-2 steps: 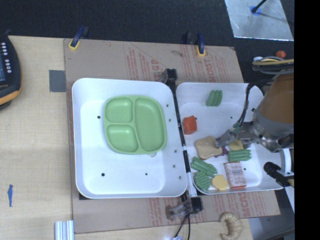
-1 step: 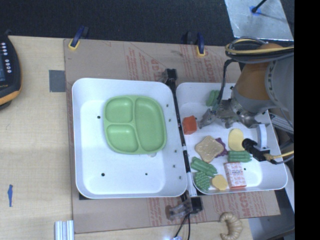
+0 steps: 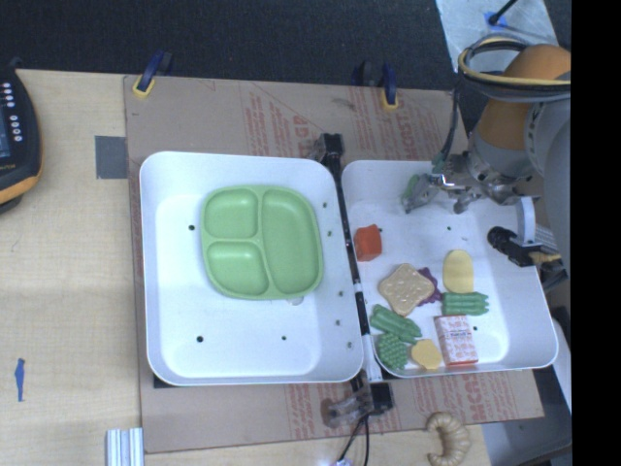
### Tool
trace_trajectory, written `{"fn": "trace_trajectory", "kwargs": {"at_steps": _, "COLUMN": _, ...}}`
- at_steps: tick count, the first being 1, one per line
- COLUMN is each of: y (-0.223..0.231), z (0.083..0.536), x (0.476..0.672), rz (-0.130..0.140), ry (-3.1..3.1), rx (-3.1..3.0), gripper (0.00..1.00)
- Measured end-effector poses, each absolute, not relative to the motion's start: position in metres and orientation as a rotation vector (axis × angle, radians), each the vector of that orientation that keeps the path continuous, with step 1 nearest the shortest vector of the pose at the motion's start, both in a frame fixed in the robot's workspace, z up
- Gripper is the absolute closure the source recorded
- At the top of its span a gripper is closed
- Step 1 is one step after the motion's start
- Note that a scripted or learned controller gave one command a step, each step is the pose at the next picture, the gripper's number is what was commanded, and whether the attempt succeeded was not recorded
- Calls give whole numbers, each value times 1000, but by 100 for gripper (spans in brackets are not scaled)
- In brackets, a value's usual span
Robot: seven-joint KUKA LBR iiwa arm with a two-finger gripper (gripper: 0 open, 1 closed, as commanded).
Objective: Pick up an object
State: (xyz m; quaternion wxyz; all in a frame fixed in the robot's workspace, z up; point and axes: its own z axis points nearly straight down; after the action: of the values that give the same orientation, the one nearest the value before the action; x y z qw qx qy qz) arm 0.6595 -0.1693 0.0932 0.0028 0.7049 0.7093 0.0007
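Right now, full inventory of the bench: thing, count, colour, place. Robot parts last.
white bins: 2, white, side by side on the cardboard sheet
divided plate: 1, green, in the left bin
orange block: 1, orange-red, right bin, near its left wall
toast slice: 1, tan, right bin, middle
yellow piece: 1, yellow, right bin, right of the toast
green toy vegetables: several, green, front part of right bin
small packet: 1, red and white, right bin, front
clamps: 2, blue, back edge of the cardboard
pendant: 1, black and orange, left edge
gripper: 1, grey, over the back of the right bin
arm: 1, grey with orange band, right
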Motion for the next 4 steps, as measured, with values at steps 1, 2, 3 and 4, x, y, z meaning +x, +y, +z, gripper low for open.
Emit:
{"fn": "trace_trajectory", "kwargs": {"at_steps": 1, "y": -204, "z": 92, "x": 592, "rz": -10, "ry": 2225, "rx": 2226, "gripper": 0}}
{"fn": "trace_trajectory", "kwargs": {"at_steps": 2, "y": -189, "z": 91, "x": 551, "rz": -8, "ry": 2230, "rx": 2222, "gripper": 0}}
{"fn": "trace_trajectory", "kwargs": {"at_steps": 3, "y": -190, "z": 102, "x": 554, "rz": -6, "ry": 2230, "rx": 2217, "gripper": 100}}
{"fn": "trace_trajectory", "kwargs": {"at_steps": 4, "y": -148, "z": 141, "x": 541, "rz": -2, "ry": 2234, "rx": 2215, "gripper": 100}}
